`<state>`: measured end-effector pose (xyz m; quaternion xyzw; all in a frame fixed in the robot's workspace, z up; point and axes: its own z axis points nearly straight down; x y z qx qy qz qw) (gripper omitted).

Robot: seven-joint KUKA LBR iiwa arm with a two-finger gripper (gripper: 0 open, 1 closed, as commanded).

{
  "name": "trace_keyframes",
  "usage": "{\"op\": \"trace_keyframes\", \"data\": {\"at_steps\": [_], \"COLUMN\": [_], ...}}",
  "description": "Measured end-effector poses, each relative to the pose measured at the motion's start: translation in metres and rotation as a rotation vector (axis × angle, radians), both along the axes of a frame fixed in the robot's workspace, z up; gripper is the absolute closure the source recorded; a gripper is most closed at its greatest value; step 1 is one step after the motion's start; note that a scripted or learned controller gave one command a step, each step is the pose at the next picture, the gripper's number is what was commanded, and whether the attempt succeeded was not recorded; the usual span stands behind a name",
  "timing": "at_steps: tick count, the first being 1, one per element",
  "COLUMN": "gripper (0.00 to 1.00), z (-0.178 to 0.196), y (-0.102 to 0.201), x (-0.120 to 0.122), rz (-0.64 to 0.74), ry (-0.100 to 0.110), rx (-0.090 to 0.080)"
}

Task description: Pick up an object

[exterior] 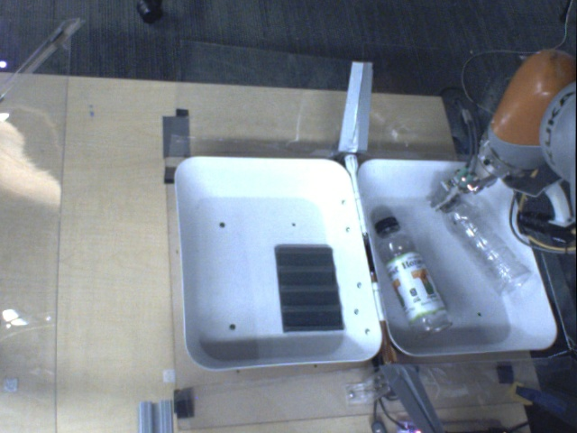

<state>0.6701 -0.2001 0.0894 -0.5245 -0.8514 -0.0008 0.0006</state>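
A clear plastic bottle (412, 280) with a black cap and a white-and-orange label lies on its side in the right bin (532, 332), cap toward the back. To its right lies a transparent plastic object (489, 249), slanting from the bin's middle to its right wall. My gripper (455, 188) hangs over the back right part of this bin, just above the transparent object's upper end. A black ridged block (309, 288) rests flat in the left bin (207, 242).
A grey metal bar (356, 106) stands behind the seam between the two bins. The arm's orange band (532, 93) and cables (541, 224) crowd the right bin's far right side. The wooden bench (99, 260) spreads out to the left.
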Motion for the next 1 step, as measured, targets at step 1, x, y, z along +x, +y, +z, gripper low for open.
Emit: {"op": "trace_keyframes", "data": {"at_steps": [1], "gripper": [1.00], "z": [0.0865], "y": [0.0540], "x": [0.0010], "rz": [0.011], "ry": [-0.008], "rx": [-0.002]}}
